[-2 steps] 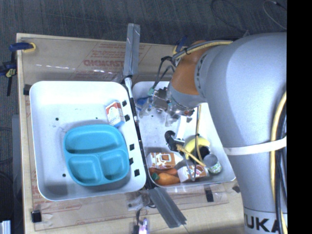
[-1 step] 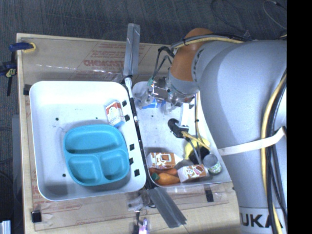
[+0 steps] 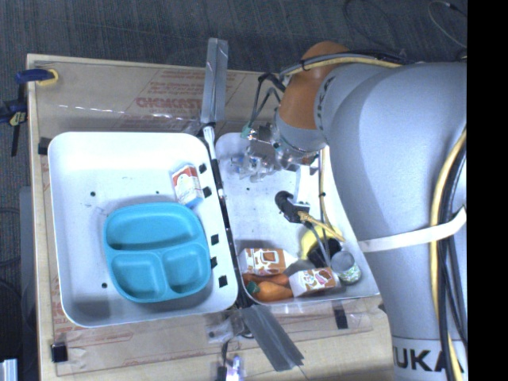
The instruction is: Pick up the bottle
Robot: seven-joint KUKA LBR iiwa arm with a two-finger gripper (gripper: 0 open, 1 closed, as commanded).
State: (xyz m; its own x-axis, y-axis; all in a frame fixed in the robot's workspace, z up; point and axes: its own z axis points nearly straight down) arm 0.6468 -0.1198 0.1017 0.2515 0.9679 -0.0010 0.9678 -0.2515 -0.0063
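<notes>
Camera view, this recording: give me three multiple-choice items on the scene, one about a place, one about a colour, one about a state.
1. Where does the divided tray lie?
A. In the left bin
B. In the right bin
C. On the bench outside the bins

2. What colour is the divided tray?
A. Red
B. Blue
C. Yellow

3. Where is the gripper?
A. Over the divided tray
B. Outside both bins
C. At the far end of the right bin

Answers:
1 A, the divided tray rests on the floor of the left bin.
2 B, it is light blue.
3 C, the gripper is at the far end of the right bin, away from the clutter at its near end.
</notes>
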